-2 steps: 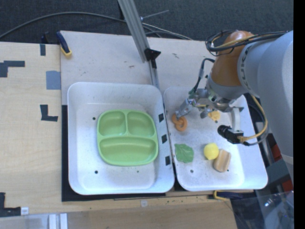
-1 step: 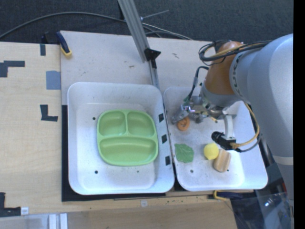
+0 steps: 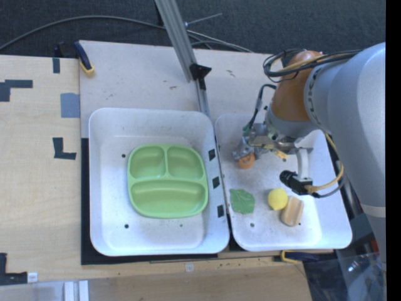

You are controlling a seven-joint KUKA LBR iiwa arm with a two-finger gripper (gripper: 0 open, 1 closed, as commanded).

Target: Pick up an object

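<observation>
My gripper [image 3: 245,153] hangs over the upper left part of the right bin [image 3: 326,227], under the grey arm with its orange band. A small orange object [image 3: 245,162] sits right at the gripper's tip, partly covered by it. I cannot tell whether it is gripped or only touched. Lower in the same bin lie a flat green leaf-like piece [image 3: 242,200], a yellow ball [image 3: 277,199] and a tan block [image 3: 292,212], with the ball and block touching.
A green divided plate [image 3: 168,180] lies in the left bin [image 3: 103,168]. A slanted metal rail [image 3: 178,30] crosses the bench behind the bins. The arm's black cable loop [image 3: 297,184] hangs just above the yellow ball.
</observation>
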